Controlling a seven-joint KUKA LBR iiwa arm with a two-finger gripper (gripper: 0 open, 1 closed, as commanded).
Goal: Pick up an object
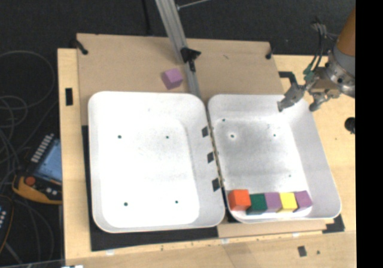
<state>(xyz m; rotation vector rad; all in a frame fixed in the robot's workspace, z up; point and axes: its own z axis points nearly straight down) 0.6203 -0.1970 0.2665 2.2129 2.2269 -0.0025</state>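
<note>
While hanging above the far right corner of the right bin (311, 141), gripper (301, 100) spread, both fingers (288, 99) apart with nothing between them. No object picked yet; by the look of things, barely begun. Five blocks lined up along the near wall of the right bin, touching side by side: orange block (240, 198), green block (258, 203), purple block (273, 201), yellow block (289, 201), another purple block (303, 198). All well apart from the gripper. Left bin (96, 159) beside it. One stray purple cube (172, 78) on the bench (119, 57), beyond the left bin's far edge. Left to do: choosing a block, travelling toward the near wall, descending, closing, lifting. Tight row against the wall likely awkward for finger entry.
</note>
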